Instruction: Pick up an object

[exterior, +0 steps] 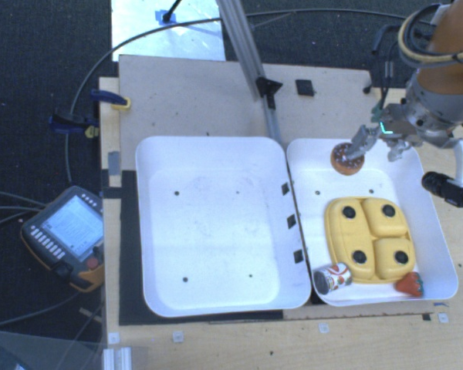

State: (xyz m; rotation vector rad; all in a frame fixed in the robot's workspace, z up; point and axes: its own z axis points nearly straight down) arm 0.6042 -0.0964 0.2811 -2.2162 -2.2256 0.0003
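Arm [440,45] reaches in from the right, and the claw [380,141] sits over the far end of the right bin [432,206]. Its two fingers are spread apart with nothing between them, so it is released and empty. One finger [360,141] points down toward a small round brown donut-like toy [345,159] near the bin's far wall, close to or touching its top edge; contact is too small to tell. The other finger [399,148] is off to the side, so the toy is not between them.

Other candidates in the same bin: a yellow four-lobed tray-like piece [370,239] in the middle, a small can [332,277] lying on its side at the near corner, just beside the yellow piece, and a red strawberry-like item [410,284] at the near right corner. The left bin [154,206] has its white floor showing.

Progress judgement: early. Nothing is lifted and no grasp is made. Still to do: centre over the toy, descend, close, raise. The toy looks likeliest as the target, but that's a guess.
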